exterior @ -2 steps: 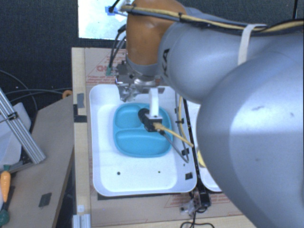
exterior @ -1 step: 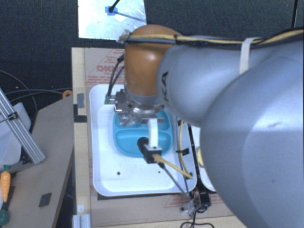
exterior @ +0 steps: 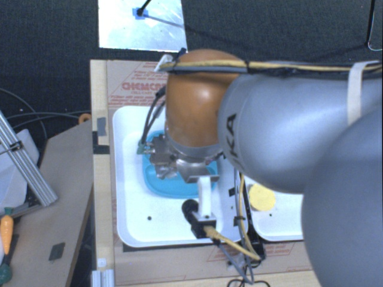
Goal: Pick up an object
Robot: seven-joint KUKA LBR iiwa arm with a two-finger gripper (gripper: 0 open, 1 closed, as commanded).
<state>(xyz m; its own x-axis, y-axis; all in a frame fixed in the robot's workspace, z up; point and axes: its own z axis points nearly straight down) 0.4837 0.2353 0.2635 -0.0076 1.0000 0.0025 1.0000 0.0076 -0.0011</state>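
I am hovering my tool [exterior: 169, 171] low over the flat, round blue plastic disc [exterior: 170, 184] lying in the shallow white left-hand bin [exterior: 128, 178] on the counter, and my own orange-banded wrist is covering the far half of that disc. I cannot tell how the tool is set, since the wrist is hiding it. A small round yellow piece [exterior: 262, 198] is sitting well to the right of the blue disc, in the neighbouring bin. To do this step well, I am judging that I should be centring over the disc's rim rather than its flat middle, descending slowly, and checking the grip before lifting.
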